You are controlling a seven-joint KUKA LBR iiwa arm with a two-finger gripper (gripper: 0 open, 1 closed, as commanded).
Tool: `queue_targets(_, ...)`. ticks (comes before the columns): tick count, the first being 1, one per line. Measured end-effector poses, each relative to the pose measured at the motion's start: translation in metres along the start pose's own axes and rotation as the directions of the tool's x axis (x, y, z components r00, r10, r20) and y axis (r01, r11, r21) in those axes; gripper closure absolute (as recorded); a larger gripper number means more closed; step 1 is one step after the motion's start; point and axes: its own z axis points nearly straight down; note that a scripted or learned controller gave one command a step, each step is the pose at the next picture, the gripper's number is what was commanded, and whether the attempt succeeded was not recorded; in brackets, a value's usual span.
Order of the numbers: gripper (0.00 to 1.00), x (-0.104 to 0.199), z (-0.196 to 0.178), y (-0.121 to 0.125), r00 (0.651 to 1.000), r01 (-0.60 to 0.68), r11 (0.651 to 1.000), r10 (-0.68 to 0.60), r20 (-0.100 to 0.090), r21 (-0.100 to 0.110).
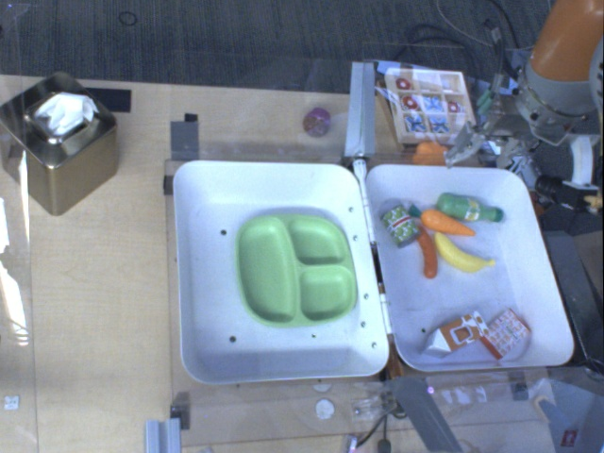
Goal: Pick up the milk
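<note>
Approach step, nothing grasped: the arm sat at 2 o'clock of the right bin, the claw over its far rim, grip state not readable. The milk, a small carton on its side, lay near the bin's 6 o'clock edge, well apart from the claw, touching a red box. Next move likely needed travel toward 6 o'clock, then descent over the carton.

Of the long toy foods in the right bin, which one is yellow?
The banana, curved and yellow, lying mid-bin. The carrot just above it is orange, the sausage to its left is reddish, and the bottle is green.
</note>
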Motion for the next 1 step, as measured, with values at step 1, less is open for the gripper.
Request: queue_targets(1,0.0,0.0205,0.1048,-0.1457,0.995,-0.1,0.995,0.1,0.0,0.001)
